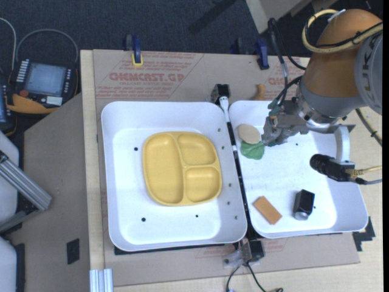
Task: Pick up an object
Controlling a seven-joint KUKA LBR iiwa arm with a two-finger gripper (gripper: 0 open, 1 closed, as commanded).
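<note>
While the gripper (272, 134) is being held low in the right bin (346, 224), at that bin's far corner next to the left bin (115, 163), its tip is being seen right at a green object (254, 150). The tip and the green object are appearing to touch. It cannot be told if the object is being gripped, nor if the gripper is open or closed, because this part is being covered from above by the wrist.

The green object is lying on the floor of the right bin, close to the wall beside the left bin. A beige oval object (247, 132) is lying just beside it, on the side toward the far edge of the bench (170, 72). Near the near edge of the right bin an orange-brown block (267, 210) is lying tilted, and a small black block (304, 204) is standing near it, toward the right edge of the bench, apart from it.

A yellow plate (181, 166) with three compartments is resting in the middle of the left bin. The arm (340, 47) is being reached in from the far right corner of the bench.
</note>
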